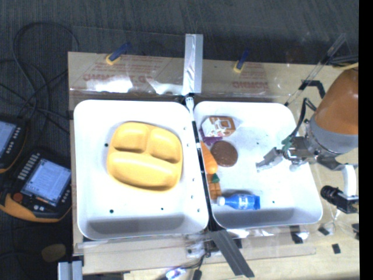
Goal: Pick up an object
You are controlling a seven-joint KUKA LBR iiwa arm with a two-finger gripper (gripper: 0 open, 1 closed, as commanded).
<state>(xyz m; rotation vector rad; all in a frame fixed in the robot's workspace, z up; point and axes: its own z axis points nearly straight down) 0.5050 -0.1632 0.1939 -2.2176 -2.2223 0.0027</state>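
Bench front edge (145, 255): seen along the bottom of the frame, below both bins.
Blue bottle (239, 202): laid on its side near the lower wall of the right bin (303, 209), white cap to the left.
Orange pieces (210, 167): lined along the left wall of the right bin, just above the bottle.
Brown disc (224, 154): placed in the left half of the right bin, beside the orange pieces.
End effector (269, 160): held over the right bin's middle-right, reaching in from the right; its fingers are seen spread apart, with nothing between them.
Yellow tray (145, 155): set in the middle of the left bin (87, 214).
Brown-and-white packet (218, 125): placed at the upper left of the right bin.
Blue-and-yellow clamps (118, 52): fixed at the bench's far edge.
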